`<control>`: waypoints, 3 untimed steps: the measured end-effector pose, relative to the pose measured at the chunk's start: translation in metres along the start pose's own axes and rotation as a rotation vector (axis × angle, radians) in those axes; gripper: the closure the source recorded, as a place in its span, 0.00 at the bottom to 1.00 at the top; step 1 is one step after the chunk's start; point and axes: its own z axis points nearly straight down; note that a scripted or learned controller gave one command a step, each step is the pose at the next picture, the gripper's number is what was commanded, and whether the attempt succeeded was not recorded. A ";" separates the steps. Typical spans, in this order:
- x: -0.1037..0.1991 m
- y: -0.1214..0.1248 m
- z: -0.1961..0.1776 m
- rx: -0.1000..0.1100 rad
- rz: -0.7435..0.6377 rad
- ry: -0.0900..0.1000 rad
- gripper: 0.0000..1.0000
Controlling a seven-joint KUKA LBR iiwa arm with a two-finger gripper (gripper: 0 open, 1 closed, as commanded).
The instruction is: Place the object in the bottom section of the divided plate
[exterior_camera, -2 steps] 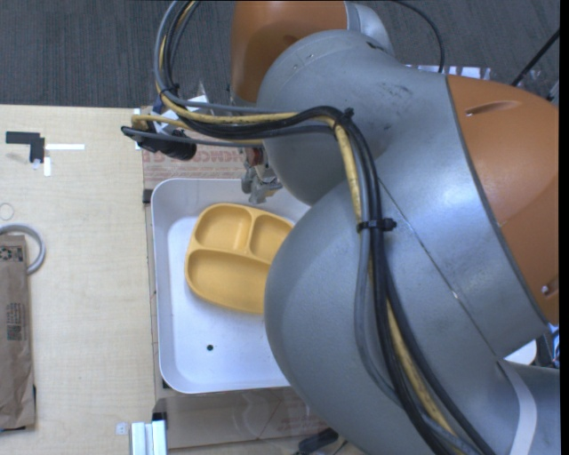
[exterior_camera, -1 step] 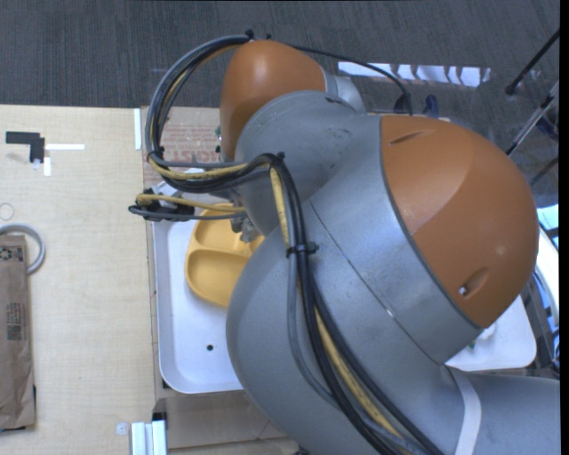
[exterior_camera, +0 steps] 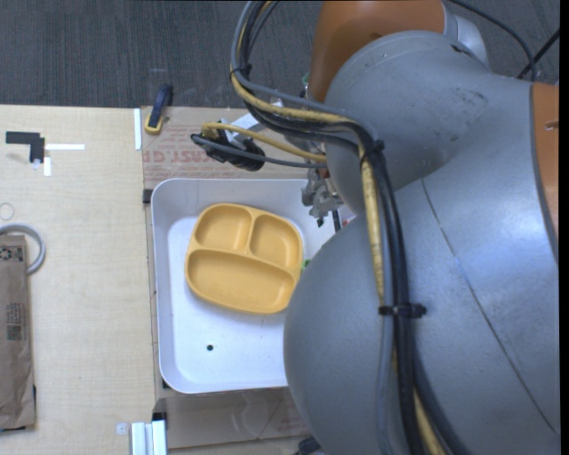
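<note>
Across the right half of the camera view, the grey arm (exterior_camera: 444,258) bulks large, its body covering the right part of the white bin (exterior_camera: 173,338) and all beyond. Orange band (exterior_camera: 378,22) at top, near the frame edge. Black and yellow cables (exterior_camera: 293,111) loop off the arm's upper left and run down its side. Wrist hardware pokes out at the arm's left edge, above the bin's upper right; the gripper (exterior_camera: 322,203) sits there, mostly hidden, so whether it is spread or closed cannot be told.

Plate (exterior_camera: 243,258): yellow, divided, lying flat in the bin's upper middle. Two small sections on top, one long section below. Nothing lies in any section. Object to be placed: cannot be made out. A sliver of green (exterior_camera: 305,262) shows just beside the plate's right rim, at the arm's edge; too small to identify.

Left of the bin, the pale bench (exterior_camera: 80,293).
</note>
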 end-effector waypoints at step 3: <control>0.078 -0.051 -0.046 0.000 -0.002 -0.002 1.00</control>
